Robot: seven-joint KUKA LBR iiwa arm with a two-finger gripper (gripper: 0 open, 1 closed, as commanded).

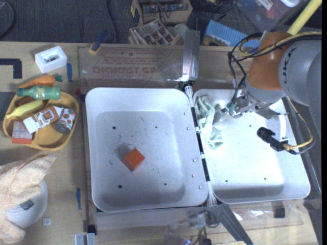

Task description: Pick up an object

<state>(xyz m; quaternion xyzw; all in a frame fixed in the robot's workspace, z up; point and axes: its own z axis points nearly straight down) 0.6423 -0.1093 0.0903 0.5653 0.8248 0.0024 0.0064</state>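
The two-finger gripper (236, 106) sits low over the upper-left part of the right shallow white bin (265, 180), its tip half lost among cables, so its state cannot be told. Just left of it lies a crumpled pale-green cloth (208, 121), whose folds blur together. Well off to its lower left, a small orange block (134, 159) rests in the left white bin (148, 111).

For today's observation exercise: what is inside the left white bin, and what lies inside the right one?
The left bin holds one orange block. The right bin holds a crumpled pale green cloth near its left wall, with the gripper beside it. Whatever lies under the cloth is covered.
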